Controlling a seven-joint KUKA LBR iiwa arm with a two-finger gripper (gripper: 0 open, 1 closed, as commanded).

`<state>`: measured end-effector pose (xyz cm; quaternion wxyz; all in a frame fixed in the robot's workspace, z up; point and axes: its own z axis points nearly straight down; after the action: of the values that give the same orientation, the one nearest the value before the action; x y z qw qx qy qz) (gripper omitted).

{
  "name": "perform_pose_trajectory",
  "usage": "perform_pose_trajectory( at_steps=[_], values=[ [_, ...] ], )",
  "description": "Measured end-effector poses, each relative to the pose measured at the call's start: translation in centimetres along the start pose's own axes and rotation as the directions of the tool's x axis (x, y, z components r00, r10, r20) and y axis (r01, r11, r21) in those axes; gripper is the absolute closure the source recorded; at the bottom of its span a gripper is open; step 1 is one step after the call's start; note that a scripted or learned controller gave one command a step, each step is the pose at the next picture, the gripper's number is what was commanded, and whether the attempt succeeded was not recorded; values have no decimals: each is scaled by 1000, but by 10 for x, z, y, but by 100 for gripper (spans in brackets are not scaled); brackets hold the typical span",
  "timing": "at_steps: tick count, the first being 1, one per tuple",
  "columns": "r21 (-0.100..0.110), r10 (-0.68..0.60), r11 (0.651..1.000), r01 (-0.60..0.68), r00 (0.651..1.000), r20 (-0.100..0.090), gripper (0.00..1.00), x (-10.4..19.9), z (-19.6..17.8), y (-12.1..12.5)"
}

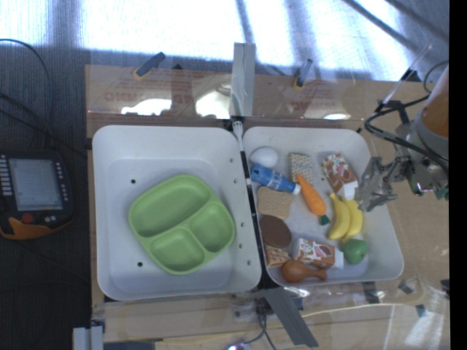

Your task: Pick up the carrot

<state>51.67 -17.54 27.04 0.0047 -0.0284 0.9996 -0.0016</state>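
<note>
Closest to my camera, at the six o'clock edge of the right white bin (379, 268), lies a brown toy drumstick (300, 271), with a red-and-white printed snack packet (316, 253) and a small green round fruit (355, 251) just beside it. The small orange toy carrot (313, 197) I'm after lies near the middle of that bin, slanted, its tip pointing toward eleven o'clock. The metal two-finger end effector (376, 188) hovers at the bin's three o'clock rim, fingers spread apart and holding nothing, apart from the carrot. My worry is crowding: a yellow toy banana bunch (344, 219) lies just beside the carrot at its four o'clock, a blue bottle with a white cap (273, 178) sits at its nine o'clock, a tan speckled cracker square (300, 166) touches or nearly touches its tip, and a waffle-patterned tan biscuit (273, 203) lies at its eight o'clock. If I come down off-line, one finger could land on the banana or the cracker and shove the carrot aside, or close on the wrong thing. The carrot's taper could also let it squirt out of a pinch. Another printed packet (338, 170) stands between the end effector and the carrot's upper end. The left white bin (109, 268) on the tabletop bears a green divided plastic plate (182, 223), well apart from all this.
</note>
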Motion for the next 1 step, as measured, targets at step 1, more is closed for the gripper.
perform_pose_trajectory(
  at_steps=[1],
  values=[
    [2, 30, 1000, -30, 1000, 3, 100, -13, -109, -50]
  ],
)
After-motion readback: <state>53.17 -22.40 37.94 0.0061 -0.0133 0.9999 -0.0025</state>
